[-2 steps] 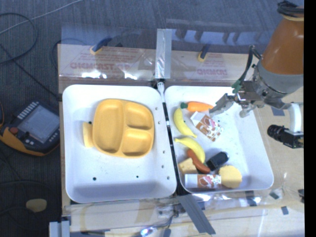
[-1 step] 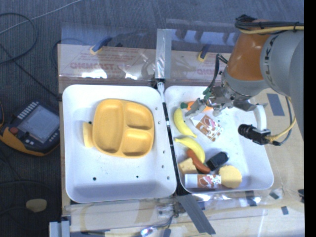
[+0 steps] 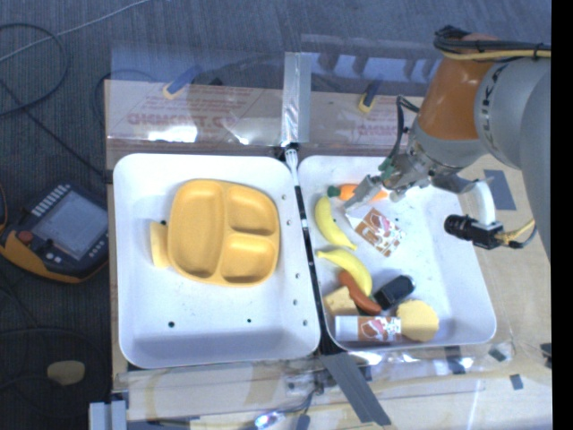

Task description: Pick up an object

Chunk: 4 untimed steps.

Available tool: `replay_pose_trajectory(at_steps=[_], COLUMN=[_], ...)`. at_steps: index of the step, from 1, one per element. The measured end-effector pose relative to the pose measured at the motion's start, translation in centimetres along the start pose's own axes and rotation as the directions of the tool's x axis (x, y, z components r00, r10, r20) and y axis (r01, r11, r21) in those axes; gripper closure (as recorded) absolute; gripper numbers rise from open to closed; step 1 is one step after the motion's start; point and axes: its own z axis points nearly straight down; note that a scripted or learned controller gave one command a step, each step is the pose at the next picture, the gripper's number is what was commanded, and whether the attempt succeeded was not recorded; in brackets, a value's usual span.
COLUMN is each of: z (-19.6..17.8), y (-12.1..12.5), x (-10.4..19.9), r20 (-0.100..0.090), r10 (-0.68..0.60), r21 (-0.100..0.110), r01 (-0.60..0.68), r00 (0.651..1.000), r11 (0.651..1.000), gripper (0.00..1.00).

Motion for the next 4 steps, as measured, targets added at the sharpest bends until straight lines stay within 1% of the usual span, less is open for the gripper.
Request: replay_pose_trajectory(at_steps=[1, 2, 3, 4], z=[7.7, 8.1, 7.1, -1.1], y=[-0.3, -3.7, -3.5, 2.9], x=[-4.6, -7.1, -7.0, -2.5], r20=[-0.004, 0.002, 0.000, -0.002], r10=[0.141, 0.131, 0.129, -0.077], r21=[-0.002, -0.012, -0.016, -0.001], r01=[-0.141, -0.131, -0.129, 0.077], r00=[0.990, 0.991, 0.992, 0.997], r11=[0.990, 0.991, 0.991, 0.997], gripper=[0.00, 0.00, 1.00, 1.00])
